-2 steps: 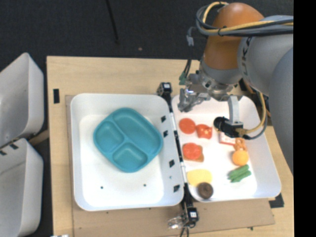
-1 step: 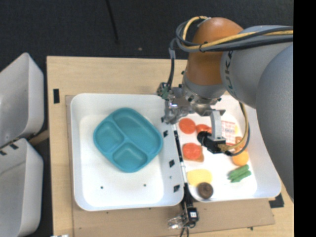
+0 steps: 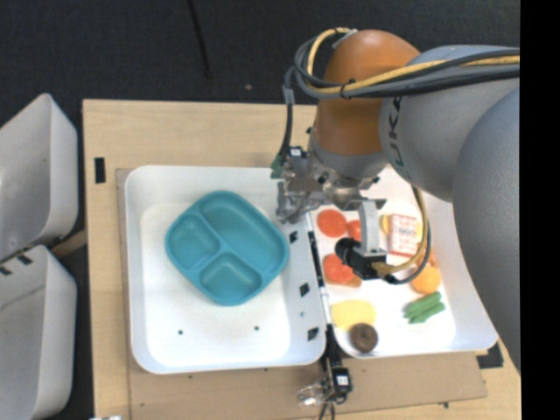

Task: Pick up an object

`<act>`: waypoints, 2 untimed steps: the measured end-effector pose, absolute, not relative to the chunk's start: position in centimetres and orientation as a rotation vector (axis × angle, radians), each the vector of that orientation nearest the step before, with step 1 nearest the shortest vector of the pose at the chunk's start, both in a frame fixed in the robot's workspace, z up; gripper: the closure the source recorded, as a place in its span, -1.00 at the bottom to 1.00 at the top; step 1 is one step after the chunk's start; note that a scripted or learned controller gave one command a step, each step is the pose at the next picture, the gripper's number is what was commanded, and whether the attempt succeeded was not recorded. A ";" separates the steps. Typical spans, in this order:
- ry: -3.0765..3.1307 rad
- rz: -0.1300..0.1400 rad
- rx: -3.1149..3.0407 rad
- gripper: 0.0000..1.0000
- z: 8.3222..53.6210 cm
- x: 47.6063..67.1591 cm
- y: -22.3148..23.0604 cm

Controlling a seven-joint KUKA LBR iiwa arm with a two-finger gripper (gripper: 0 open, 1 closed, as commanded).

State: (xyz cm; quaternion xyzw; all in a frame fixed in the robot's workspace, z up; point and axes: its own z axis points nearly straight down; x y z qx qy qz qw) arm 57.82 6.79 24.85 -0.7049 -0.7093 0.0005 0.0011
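My gripper [image 3: 292, 205] hangs low over the divider between the two bins, at the top right corner of the teal divided plate [image 3: 226, 246] that lies in the left bin [image 3: 157, 339]. Nothing is visibly held in it. Just right of it, in the right bin [image 3: 464, 326], lie an orange-red round piece [image 3: 331, 223] and a second orange-red piece [image 3: 339, 272]. Nearer the front sit a yellow piece [image 3: 352, 311] and a brown round item [image 3: 362, 337]. The arm's bulk hides the back of the right bin.
A green item [image 3: 423, 308], an orange fruit [image 3: 428, 279] and a red-and-white packet [image 3: 403, 233] lie further right in the right bin. The left bin's floor is bare around the plate. White padded shapes [image 3: 31, 182] stand left of the bench.
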 end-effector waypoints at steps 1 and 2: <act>-2.225 0.002 -2.215 1.00 24.7 58.0 7.1; -2.221 0.007 -2.221 1.00 22.9 57.5 6.3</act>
